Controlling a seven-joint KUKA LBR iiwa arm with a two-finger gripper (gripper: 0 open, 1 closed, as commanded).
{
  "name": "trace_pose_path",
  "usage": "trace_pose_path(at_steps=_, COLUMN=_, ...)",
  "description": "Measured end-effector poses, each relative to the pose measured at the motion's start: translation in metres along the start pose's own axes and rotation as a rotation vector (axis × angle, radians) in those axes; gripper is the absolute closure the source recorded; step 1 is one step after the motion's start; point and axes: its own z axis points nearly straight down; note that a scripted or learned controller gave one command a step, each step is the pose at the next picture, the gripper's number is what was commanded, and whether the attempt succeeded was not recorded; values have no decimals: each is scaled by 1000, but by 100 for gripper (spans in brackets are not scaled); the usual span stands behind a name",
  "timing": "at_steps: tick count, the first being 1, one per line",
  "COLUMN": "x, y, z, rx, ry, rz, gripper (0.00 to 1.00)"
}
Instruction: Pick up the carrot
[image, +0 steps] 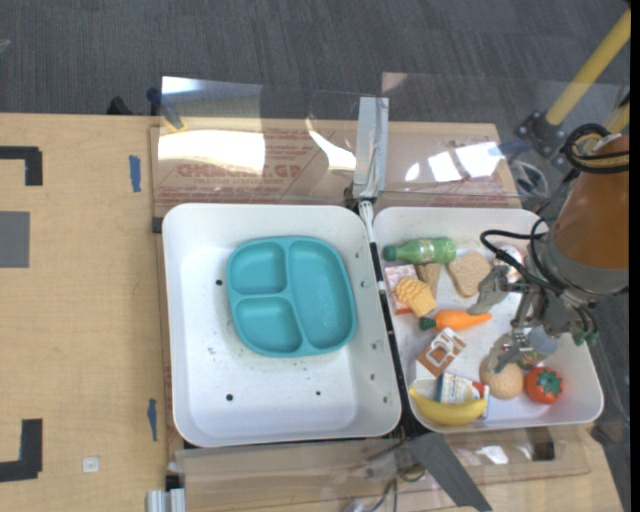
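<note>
Grey carpet lies beyond the bench, and on the bench you have two shallow white bins side by side, with a tan board off to the left. Take the carrot as your landmark: it lies on its side in the right bin, roughly at the middle of that bin's floor, thick end toward the divider. Just above it sit a waffle-like yellow piece and a slice of bread, and farther up lies a green bottle on its side. Below the carrot you see a small brown-and-white carton, then a little box resting against a banana at the near wall. To the carrot's lower right are a tan round potato-like item and a tomato. Well to the carrot's left, across the divider, the left bin holds a teal divided plate. The gripper hangs just right of the carrot, near its tip but apart from it, under the orange-banded arm. Its fingers sit among cables and metal parts, and you cannot tell from this camera whether they are spread or closed.
</note>
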Motion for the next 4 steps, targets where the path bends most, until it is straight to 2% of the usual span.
trace_pose_path(at_steps=1, x=-48, y=-30, z=98, rx=0, ry=-1, rz=-106, gripper=0)
trace_pose_path(at_steps=2, x=-52, y=14, z=103, rx=2, ry=-8, rz=-170, gripper=0)
trace_pose_path(at_steps=3, x=-38, y=18, z=103, rx=4, ry=-12, rz=-375, gripper=0)
trace_pose_path(at_steps=4, x=-19, y=2, z=103, rx=4, ry=-14, rz=-597, gripper=0)
